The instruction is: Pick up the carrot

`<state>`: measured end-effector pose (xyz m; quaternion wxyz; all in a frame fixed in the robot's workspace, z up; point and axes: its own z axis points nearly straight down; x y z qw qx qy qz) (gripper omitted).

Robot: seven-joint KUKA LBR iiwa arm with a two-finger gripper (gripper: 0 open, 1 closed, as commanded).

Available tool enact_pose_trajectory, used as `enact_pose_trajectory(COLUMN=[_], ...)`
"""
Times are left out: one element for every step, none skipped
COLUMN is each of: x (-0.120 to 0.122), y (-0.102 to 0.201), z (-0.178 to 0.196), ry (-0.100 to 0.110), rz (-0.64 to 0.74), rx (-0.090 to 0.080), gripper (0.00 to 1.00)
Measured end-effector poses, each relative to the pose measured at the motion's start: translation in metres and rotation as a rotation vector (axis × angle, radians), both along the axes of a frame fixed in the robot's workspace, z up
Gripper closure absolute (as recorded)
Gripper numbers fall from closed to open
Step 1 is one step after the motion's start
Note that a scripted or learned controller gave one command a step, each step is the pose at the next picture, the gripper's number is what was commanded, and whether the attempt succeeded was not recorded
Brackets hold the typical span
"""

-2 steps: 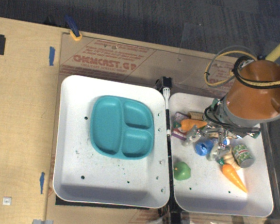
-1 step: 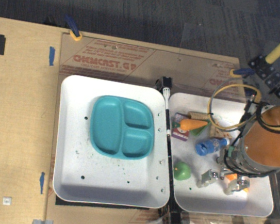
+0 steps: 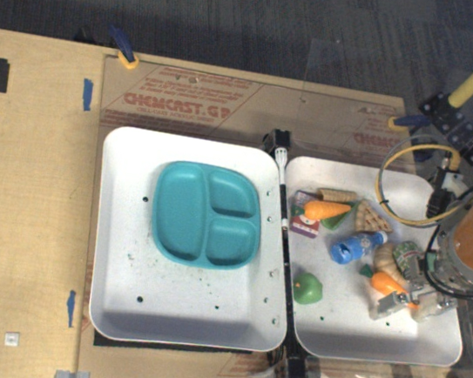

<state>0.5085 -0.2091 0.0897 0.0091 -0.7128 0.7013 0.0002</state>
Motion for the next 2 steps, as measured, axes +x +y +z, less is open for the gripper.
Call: enact_pose_trajectory(x=[0.006, 0.018], y=[-0.002, 0.003], z=[0.0, 0.0], ry=[0.004, 0.006], rz=[-0.258, -0.527], rx=[-0.005, -0.008], gripper=[0.0, 0.0])
